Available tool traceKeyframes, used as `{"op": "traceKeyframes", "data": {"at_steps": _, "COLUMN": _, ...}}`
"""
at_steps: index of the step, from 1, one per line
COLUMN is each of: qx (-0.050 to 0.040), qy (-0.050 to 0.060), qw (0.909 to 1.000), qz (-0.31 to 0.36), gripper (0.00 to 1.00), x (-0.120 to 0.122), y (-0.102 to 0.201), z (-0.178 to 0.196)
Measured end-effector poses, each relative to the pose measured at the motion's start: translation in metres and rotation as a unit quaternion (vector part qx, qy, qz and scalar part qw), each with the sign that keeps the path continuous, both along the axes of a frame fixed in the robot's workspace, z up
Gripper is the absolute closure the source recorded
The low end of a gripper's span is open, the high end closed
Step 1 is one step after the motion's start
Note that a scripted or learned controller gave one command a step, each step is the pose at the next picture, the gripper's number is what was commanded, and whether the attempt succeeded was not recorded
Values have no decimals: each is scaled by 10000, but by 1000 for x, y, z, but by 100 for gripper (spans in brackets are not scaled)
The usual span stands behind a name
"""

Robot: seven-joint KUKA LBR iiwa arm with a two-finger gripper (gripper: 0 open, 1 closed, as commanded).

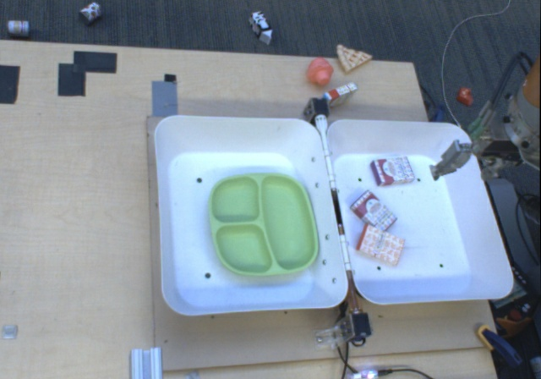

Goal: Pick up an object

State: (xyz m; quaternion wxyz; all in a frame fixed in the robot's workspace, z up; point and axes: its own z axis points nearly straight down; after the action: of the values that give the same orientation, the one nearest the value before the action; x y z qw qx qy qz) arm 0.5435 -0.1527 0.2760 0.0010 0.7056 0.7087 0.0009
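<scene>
counter [76,200]: pale wood, carries both bins; black tape patches on its far left.
left bin [182,225]: white, shallow, touches the right bin along the centre seam.
green tray [264,224]: three compartments, lies flat in the middle of the left bin, left of the seam.
seam clips [319,107]: dark clip at the far end of the seam, another at the near end.
right bin [439,276]: white, right of the seam, holds three small packets.
lower packet [380,244]: red-and-white check, closest to the seam's near half, tilted.
middle packet [373,209]: dark red and pale, just above the lower packet, close but whether touching is unclear.
upper packet [392,170]: dark red with white label, farther from the seam, apart from the other two.
gripper [450,159]: over the right bin's far-right part, right of the upper packet, not touching it; nothing seen between the jaws; jaws' spread cannot be told.
arm [511,136]: grey, enters from the right of the right bin.
beyond the bins: orange ball [319,71] and pizza-slice toy [353,57] near the seam's far end.
</scene>
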Motion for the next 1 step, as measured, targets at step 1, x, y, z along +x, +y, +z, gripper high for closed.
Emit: {"op": "traceKeyframes", "data": {"at_steps": 1, "qx": 4, "qy": 16, "qw": 10000, "qz": -12, "gripper": 0, "x": -23, "y": -9, "z": -132}}
